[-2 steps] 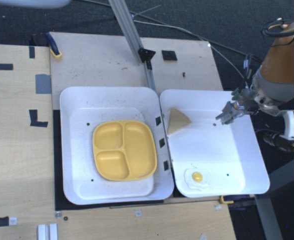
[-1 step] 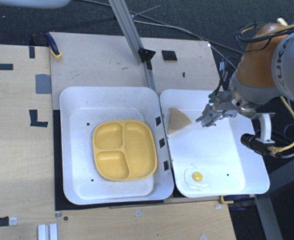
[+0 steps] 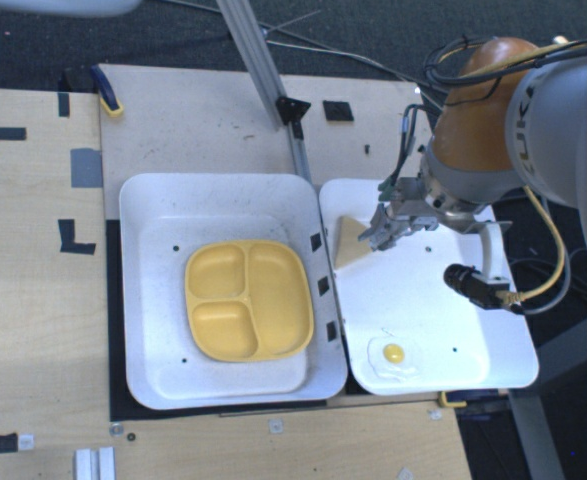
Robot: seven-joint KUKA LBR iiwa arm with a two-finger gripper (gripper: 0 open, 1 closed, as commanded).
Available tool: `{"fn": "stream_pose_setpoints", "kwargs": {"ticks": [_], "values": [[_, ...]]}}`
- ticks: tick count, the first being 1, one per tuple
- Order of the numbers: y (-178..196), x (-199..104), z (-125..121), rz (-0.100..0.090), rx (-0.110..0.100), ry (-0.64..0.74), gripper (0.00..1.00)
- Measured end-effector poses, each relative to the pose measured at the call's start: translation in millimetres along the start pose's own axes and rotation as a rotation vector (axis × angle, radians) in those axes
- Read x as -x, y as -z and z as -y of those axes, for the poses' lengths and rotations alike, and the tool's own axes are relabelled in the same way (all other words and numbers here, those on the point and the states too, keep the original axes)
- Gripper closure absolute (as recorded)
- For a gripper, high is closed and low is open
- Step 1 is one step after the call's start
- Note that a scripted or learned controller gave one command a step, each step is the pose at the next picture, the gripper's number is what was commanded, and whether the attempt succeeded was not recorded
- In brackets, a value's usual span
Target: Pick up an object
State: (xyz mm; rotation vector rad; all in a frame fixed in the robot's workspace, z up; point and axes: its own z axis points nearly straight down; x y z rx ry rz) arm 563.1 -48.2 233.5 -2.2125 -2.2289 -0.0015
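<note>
Cheese wedge (image 3: 351,241) lies pointing up-left in the right bin (image 3: 493,368), under the pincer (image 3: 385,230), grip unclear.

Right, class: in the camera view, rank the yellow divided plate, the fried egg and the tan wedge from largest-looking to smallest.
1. Yellow divided plate, in the left bin, clearly largest.
2 and 3. Tan wedge and fried egg, both in the right bin: they look close in size, and the gripper sits right at the wedge's edge, so no firm ranking.
</note>
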Motion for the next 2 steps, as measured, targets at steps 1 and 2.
{"fn": "stream_pose_setpoints", "kwargs": {"ticks": [1, 2], "values": [[-6.6, -55.2, 10.6, 0.000, -0.004, -0.001, 1.00], [-9.0, -98.1, 10.6, 0.001, -0.002, -0.002, 1.00]]}}
